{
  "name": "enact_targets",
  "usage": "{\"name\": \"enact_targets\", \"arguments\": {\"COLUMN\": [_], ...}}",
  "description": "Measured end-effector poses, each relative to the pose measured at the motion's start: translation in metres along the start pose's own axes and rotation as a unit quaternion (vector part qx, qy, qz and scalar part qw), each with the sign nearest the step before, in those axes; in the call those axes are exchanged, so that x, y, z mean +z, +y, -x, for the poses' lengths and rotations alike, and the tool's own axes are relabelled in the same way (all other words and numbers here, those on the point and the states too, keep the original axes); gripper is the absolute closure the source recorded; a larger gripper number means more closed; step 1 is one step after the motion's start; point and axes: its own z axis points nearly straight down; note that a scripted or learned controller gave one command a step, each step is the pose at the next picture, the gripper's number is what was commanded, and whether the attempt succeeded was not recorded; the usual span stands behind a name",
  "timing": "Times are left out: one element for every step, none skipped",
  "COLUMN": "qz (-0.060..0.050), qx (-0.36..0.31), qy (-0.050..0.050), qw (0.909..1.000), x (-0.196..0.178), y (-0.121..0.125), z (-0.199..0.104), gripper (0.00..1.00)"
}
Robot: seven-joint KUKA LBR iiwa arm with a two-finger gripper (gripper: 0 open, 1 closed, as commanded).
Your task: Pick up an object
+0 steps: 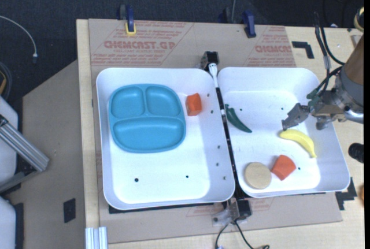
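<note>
Round tan disc [258, 175] and red block [283, 167] at right bin's [254, 83] front edge, banana [299, 140] behind, gripper [296, 118] above it (fingers' spread indiscernible).

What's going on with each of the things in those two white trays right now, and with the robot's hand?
blue divided plate: flat in the left bin, nothing on it
orange piece: beside the plate, left bin
green pepper: lying in the right bin, by the divider
banana: lying in the right bin, not held
red block: resting near the right bin's front
tan disc: lying flat, beside the red block
hand: just above the banana
</note>
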Motion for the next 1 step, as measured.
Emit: {"name": "enact_targets", "arguments": {"qz": [0.005], "qx": [-0.001], "qy": [-0.001], "qw": [1.0000], "x": [-0.0049], "y": [0.0021], "z": [-0.0002], "gripper": [0.00]}}
